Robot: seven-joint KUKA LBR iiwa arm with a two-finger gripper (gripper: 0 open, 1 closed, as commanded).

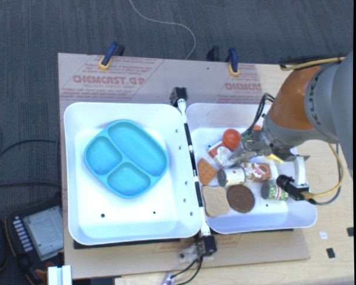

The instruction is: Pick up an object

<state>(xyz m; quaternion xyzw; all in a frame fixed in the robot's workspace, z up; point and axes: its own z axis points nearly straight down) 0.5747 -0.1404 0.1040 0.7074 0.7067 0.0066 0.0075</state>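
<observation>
Claw low among the cluttered food items in the right bin; I cannot tell its state. Red tomato just behind it. Reaching step; next, a clean grip and lift.

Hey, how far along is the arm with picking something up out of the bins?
Done: the arm has reached into the right bin, and its gripper sits low among the clutter near the red ball. In hand: nothing visibly gripped. Left: closing on an item and lifting it. The blue tray lies in the left bin.
</observation>
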